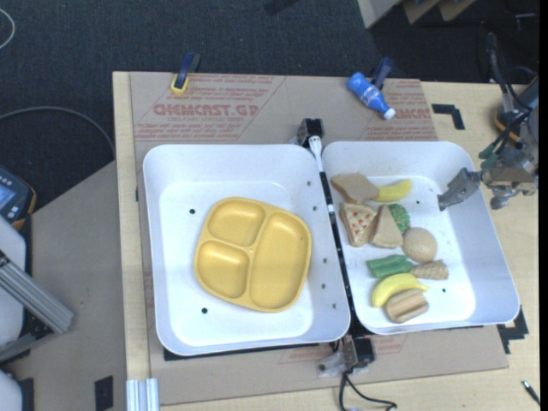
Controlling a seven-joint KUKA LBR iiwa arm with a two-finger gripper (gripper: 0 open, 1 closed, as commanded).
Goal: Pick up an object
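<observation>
Gripper (469,188) hangs over the right bin (492,255), at its far right side; fingers look spread, holding nothing. Toy food pile incl. banana (392,289) lies near the bin's left wall, apart from gripper.

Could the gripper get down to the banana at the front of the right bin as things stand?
Probably yes: the banana lies uncovered on top, beside the hot dog, and the gripper hangs above the same bin.

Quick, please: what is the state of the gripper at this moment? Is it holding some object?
Gripper: at the right edge of the right bin, above the bin floor, apart from the toy food; nothing seen between its fingers; open or closed cannot be told.
</observation>
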